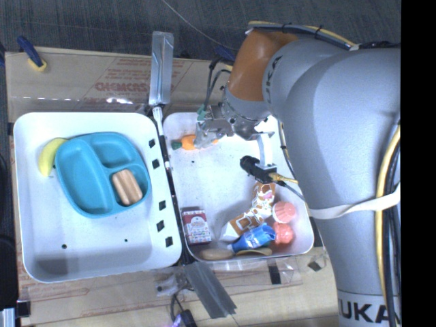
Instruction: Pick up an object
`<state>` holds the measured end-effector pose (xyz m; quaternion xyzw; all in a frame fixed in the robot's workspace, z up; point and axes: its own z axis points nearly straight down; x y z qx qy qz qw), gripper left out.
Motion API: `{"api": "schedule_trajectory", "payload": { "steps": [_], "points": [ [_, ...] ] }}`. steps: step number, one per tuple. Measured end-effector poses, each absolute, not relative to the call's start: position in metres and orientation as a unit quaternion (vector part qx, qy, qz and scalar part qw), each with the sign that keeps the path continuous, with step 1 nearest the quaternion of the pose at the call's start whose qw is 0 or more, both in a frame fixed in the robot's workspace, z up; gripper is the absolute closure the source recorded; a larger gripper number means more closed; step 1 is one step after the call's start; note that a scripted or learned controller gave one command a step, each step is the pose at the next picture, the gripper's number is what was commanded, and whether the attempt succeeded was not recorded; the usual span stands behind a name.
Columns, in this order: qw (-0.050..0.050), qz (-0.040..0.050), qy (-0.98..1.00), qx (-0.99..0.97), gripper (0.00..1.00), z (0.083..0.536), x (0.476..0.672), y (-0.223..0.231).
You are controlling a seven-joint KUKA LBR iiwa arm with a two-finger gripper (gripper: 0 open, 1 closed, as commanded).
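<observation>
Camera view: the claw (204, 136) hangs low at the eleven o'clock corner of the right bin (219, 182), just beside the small orange object (188, 142), likely lined up to grab it; whether the claw is apart or together, I cannot tell

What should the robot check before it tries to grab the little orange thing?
1. Gripper is above the right bin: ok.
2. Orange toy lies right beside the gripper: ok.
3. Orange toy already held: cannot tell.
4. Enough room between the orange toy and the bin's wall: cannot tell.
5. Red box and toy pile lie away from the gripper: ok.
</observation>
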<state>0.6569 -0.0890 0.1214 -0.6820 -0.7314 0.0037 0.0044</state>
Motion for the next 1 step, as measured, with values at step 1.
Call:
{"api": "schedule_trajectory", "payload": {
  "steps": [1],
  "points": [
    [0.005, 0.004, -0.732, -0.682, 0.0, 0.1211, 0.6568, -0.0889]
  ]
}}
